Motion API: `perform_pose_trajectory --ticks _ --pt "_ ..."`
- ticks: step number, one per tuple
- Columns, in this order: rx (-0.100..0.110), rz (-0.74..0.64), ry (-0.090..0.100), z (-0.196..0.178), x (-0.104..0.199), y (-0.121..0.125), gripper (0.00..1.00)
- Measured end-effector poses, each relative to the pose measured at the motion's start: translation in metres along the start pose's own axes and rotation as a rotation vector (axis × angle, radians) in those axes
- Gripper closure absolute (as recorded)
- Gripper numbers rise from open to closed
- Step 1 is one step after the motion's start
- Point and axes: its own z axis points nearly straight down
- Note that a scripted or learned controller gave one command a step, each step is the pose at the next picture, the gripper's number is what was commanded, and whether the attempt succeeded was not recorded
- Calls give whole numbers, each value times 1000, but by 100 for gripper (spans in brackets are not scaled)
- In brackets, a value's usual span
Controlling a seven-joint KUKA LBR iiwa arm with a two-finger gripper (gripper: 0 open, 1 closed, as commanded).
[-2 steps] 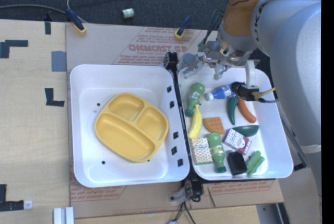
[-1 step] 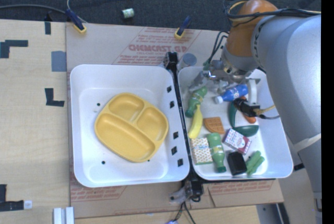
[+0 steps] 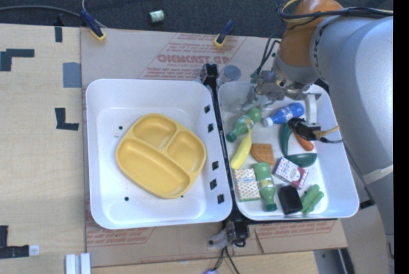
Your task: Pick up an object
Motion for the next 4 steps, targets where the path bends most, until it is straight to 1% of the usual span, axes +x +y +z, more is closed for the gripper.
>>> perform_pose_trajectory --ticks 1,2,3,4 --pt "-3 -1 3 -108 56 -39 100" --pt "-1 -1 4 -140 97 -53 100" --pt "-1 -1 3 -139 97 -54 0" --pt "0 2 2 -72 20 -69 0"
